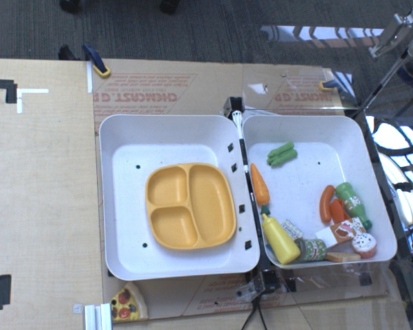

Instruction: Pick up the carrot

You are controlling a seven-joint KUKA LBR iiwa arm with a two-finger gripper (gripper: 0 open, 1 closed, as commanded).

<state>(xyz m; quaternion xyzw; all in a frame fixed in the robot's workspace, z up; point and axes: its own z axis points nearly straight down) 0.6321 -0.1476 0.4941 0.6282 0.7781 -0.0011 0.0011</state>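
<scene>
Carrot [259, 184] in the right bin [310, 133], lengthwise along its left wall, thick end touching or just beside the yellow bottle [279, 238]. State of the jaws: cannot tell

Risks, as a judgement:
- Little room on the wall side, so likely to strike the bin rim or the divider instead of straddling the carrot
- Tapered, smooth shape, so apt to squirt out of a pinch near the thin end; safer across the thick middle
- Too low a descent near the thick end, liable to nudge or catch the bottle
- Sausage [326, 203] of similar colour nearby to the right, open to being mistaken for the target
</scene>
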